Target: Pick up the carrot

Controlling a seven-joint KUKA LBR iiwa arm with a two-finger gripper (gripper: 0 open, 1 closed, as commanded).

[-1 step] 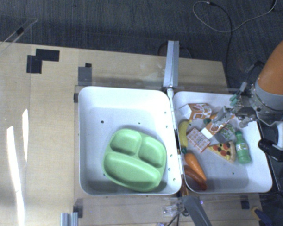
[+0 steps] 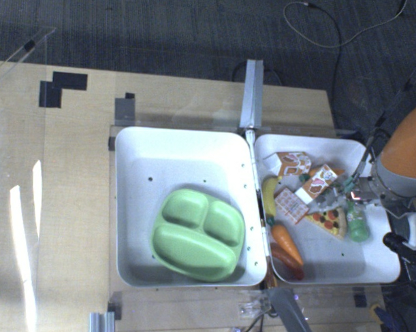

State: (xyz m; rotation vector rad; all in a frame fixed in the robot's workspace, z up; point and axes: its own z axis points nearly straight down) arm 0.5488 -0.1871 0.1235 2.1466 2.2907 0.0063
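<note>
The tabletop [image 2: 70, 211] carries two shallow white bins side by side. The left bin [image 2: 135, 193] holds one green compartment tray [image 2: 199, 234], lying inverted or domed near the bin's lower centre, well apart from the task items.

The right bin [image 2: 382, 260] holds the clutter. The carrot [image 2: 286, 243] lies in the lower left part of this bin, close to the dividing wall, with its long axis running diagonally from upper left to lower right. A dark red item [image 2: 288, 262] lies just below it and appears to touch it. A banana [image 2: 268, 196] lies along the same wall directly above the carrot. Small printed cartons [image 2: 294, 162] and a pizza slice [image 2: 331, 221] occupy the upper and centre area, and a green bottle-like item [image 2: 358, 226] sits toward the right.

This layout places the carrot against the wall side with neighbours at both ends. In judgement, the free approach is from above and from the bin's centre, across the carrot's short axis.

The arm enters from the right edge of the frame, with the orange band visible there. The pincer [image 2: 338, 198] sits over the cartons in the upper centre of the right bin, well apart from the carrot. Its opening cannot be read against the clutter. No item can be confirmed in its grip, and the carrot rests in the bin.
</note>
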